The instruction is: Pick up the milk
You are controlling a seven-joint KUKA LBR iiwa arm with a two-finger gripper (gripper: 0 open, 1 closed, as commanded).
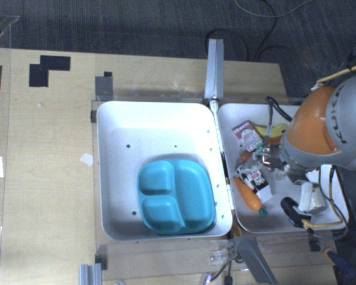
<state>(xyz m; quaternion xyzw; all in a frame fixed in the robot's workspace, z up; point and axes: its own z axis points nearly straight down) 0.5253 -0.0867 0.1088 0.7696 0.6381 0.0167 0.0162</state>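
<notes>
Milk (253, 177) long axis slants upper-left to lower-right; end effector (267, 158) state unclear

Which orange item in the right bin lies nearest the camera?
The long orange carrot-shaped toy, lying slantwise; the small orange piece lies farther back.

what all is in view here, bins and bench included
left bin: 1, white, bench left
right bin: 1, white, beside it on the right
tray: 1, blue, three compartments, left bin near side
carrot: 1, orange, right bin near-left
small carton: 1, white and black, just beyond carrot, maybe the milk
packet: 1, red and white, right bin far-left
yellow item: 1, right bin far side, partly under arm
black marks: several, bench far-left
arm: 1, grey, orange band, over right bin
pincer: 1, dark, above right bin
</notes>
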